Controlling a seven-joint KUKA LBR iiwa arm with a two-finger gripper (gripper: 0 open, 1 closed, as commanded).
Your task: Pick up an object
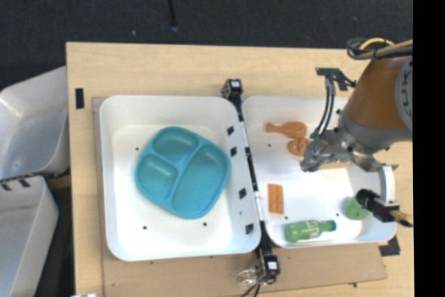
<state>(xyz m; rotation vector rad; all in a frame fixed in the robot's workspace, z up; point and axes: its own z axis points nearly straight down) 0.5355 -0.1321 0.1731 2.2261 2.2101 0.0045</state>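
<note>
Hand (313, 158) sits low in the right bin (306, 106), finger state indeterminable. Orange spoon-like piece (290, 131) lies immediately up-left (long axis roughly crosswise), touching or nearly so.

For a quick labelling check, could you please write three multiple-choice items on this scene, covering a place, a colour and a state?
1. Where does the divided plate lie?
A. left bin
B. right bin
C. bare bench

2. What colour is the bottle?
A. red
B. green
C. blue

3. How does the bottle rest?
A. upright
B. on its side
C. leaning on the plate

Answers: 1 A, the plate sits in the left bin; 2 B, the bottle is green with a pale label; 3 B, it lies lengthwise along the right bin's near wall.
</note>
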